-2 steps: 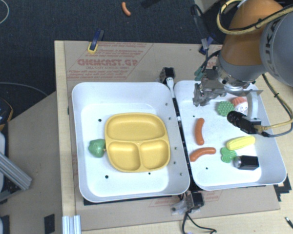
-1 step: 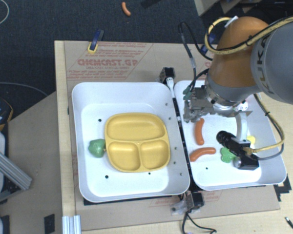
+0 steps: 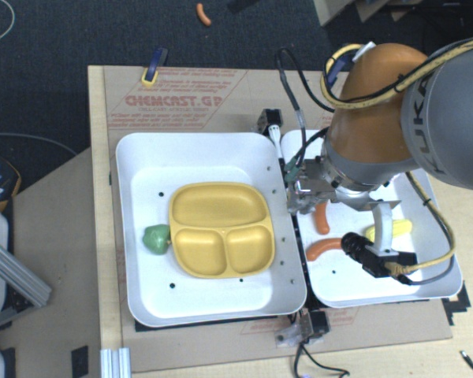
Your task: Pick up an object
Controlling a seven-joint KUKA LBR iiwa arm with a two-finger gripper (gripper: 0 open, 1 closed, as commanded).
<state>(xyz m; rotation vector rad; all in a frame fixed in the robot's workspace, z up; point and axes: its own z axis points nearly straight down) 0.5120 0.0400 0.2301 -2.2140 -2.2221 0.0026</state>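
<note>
My gripper (image 3: pixel 303 192) hangs low over the left edge of the right bin (image 3: pixel 426 286), close to the wall between the two bins. Just right of it and below lies a small orange sausage-shaped piece (image 3: pixel 322 218), standing nearly end-on to me. A second, curved orange piece (image 3: pixel 324 249) lies on the bin floor a little lower. A yellow object (image 3: pixel 400 228) sits further right, partly hidden by the wrist. The grey and orange arm covers the back of this bin.
The left bin (image 3: pixel 142 164) holds a yellow three-compartment plate (image 3: pixel 221 228) with a small green object (image 3: pixel 156 238) touching its left edge. A blue and yellow clamp (image 3: pixel 153 68) sits on the cardboard behind the bins.
</note>
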